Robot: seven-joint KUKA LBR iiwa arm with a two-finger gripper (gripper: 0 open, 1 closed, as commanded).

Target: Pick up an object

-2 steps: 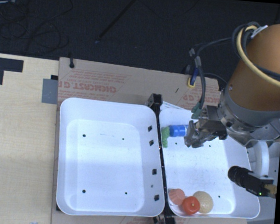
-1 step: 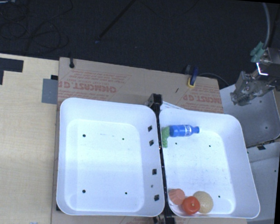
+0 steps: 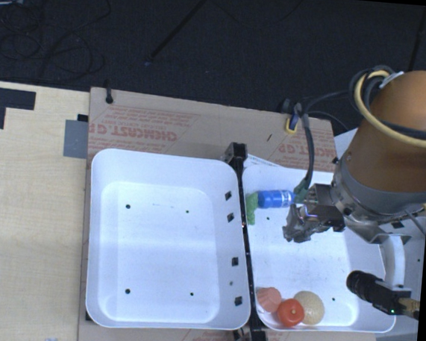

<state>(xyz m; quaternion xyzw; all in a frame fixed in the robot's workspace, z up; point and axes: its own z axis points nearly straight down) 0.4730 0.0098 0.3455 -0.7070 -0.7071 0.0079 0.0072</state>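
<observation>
In the camera view the tool [image 3: 297, 230] hangs over the right bin [image 3: 338, 272]; whether it is spread or pinched, I cannot tell. A blue bottle [image 3: 274, 199] lies just beside it, near the bin's far left corner. A red ball [image 3: 290, 312] sits at the near edge.

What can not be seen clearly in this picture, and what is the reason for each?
- Gripper, camera view: dark and small against the right bin; open or shut cannot be told.
- Blue object, camera view: its right end sits behind the gripper body, so contact is unclear.
- Green object, camera view: partly behind the black divider; shape unclear.
- Pink object, camera view: partly covered by the red ball.
</observation>
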